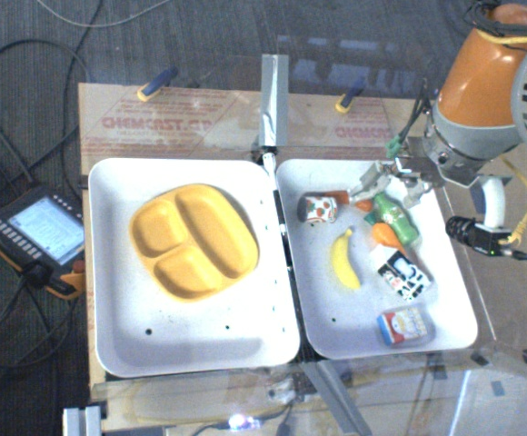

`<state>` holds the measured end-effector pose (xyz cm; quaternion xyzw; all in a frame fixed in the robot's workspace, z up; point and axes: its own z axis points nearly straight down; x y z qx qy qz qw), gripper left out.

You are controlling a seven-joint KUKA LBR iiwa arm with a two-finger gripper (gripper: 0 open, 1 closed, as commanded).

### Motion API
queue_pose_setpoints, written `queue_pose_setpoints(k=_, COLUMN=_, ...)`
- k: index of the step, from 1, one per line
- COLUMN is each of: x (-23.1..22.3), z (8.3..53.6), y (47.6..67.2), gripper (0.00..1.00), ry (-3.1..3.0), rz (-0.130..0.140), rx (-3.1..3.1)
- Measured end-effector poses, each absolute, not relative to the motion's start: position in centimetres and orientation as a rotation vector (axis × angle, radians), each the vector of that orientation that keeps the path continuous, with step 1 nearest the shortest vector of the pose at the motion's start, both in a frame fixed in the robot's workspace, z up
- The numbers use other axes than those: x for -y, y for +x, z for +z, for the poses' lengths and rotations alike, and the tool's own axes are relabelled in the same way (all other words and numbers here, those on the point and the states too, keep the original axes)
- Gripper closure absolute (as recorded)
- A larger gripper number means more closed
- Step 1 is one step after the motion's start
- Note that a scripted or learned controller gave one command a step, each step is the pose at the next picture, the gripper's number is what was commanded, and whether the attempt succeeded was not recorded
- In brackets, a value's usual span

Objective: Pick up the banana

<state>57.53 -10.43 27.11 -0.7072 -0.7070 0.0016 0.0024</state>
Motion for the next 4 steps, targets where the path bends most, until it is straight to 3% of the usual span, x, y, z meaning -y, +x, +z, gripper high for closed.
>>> queue_pose_setpoints(k=1, x=11.8, z=11.0, y=55.2, gripper=0.0, ry=-2.252, rz=0.003, rx=2.183)
queue_pose_setpoints(k=2, x=10.9, z=8.9, y=53.5, gripper=0.0, ry=-2.204, rz=-0.006, rx=2.258)
queue_pose_setpoints(k=3, x=10.6, z=9.7, y=53.6, gripper=1.0, ry=-2.202, rz=-0.01, rx=2.253)
queue_pose_setpoints(k=4, x=4.8, z=18.0, y=57.9, gripper=1.0, ry=-2.207, rz=0.009, rx=2.231)
